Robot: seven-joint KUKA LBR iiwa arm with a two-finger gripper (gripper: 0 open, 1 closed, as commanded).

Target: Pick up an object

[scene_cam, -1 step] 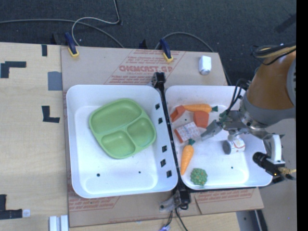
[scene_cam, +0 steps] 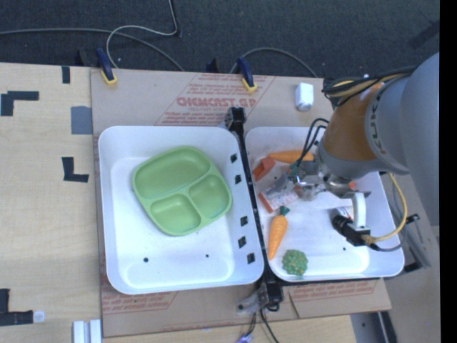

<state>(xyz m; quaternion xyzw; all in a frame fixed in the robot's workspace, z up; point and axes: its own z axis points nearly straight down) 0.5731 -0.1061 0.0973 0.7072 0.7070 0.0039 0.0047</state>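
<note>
— Right of the frame centre, in the right bin point(scene_cam: 378, 266), what is under the gripper point(scene_cam: 298, 184)?

— A heap of small toy foods point(scene_cam: 271, 184). The gripper is low over it. I cannot tell if it is apart or together.

— How will they handle?

— I judge them light, stiff plastic, a little slippery. The carrot point(scene_cam: 276, 233) below is best taken across its thick middle.

— And around?

— A broccoli point(scene_cam: 294, 261) near the lower edge; a green divided plate point(scene_cam: 182, 190) in the left bin point(scene_cam: 118, 263); both bins on the counter point(scene_cam: 43, 213).

arm point(scene_cam: 371, 131) over right bin point(scene_cam: 382, 263) | carrot point(scene_cam: 276, 234), broccoli point(scene_cam: 294, 261) | left bin point(scene_cam: 114, 191): green tray point(scene_cam: 182, 190)
</note>
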